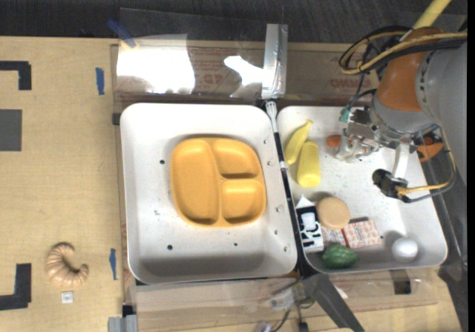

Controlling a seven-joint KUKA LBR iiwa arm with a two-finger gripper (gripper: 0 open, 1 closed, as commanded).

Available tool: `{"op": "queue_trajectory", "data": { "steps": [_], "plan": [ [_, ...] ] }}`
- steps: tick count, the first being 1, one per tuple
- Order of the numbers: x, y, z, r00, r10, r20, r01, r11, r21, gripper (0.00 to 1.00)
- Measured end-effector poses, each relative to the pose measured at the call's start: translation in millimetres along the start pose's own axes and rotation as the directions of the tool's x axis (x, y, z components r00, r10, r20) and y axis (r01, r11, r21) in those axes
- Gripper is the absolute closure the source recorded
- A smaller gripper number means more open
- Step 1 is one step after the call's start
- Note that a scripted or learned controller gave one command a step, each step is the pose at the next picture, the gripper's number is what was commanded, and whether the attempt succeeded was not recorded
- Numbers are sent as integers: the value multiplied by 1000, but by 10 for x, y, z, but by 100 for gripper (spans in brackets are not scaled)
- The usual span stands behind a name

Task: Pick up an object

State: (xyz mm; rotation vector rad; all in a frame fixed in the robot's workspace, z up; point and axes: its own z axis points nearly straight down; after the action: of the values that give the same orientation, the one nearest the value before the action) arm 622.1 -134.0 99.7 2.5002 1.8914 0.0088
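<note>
Objects for picking lie loose in the right bin, the same bin over which the gripper hangs; none of them sits in its grasp. How wide the gripper stands cannot be told from this slanted view.

Bench: tan board carrying both bins, stretching well away to the gripper's left.

Left bin: white, well to the gripper's left, touching the right bin along a shared edge.

Arm: grey with an orange band, entering from the right and ending above the upper part of the right bin.

Orange tray: three compartments, lying in the middle of the left bin, well apart from the gripper.

Banana: yellow, near the gripper on its left, against the bin's left wall.

Yellow block: touching the banana's lower end, left of and slightly below the gripper.

Tan curled piece: on the bare bench, farthest from the gripper, lower left.

Tan disc: below the gripper, apart from it.

Black-and-white box: just beside the disc, lower left of the gripper.

Red-and-white packet: directly below the gripper, touching the disc's lower right.

Green piece: at the bin's lower edge, below the disc.

Silver ball: lower right of the gripper, near the bin's corner.

Small orange piece: just beside the gripper on its left; whether they touch is unclear.
</note>
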Motion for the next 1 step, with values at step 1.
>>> {"op": "queue_trajectory", "data": {
  "steps": [1],
  "plan": [
    [643,305,-873,952,307,0,-307,952,4,100]
  ]
}}
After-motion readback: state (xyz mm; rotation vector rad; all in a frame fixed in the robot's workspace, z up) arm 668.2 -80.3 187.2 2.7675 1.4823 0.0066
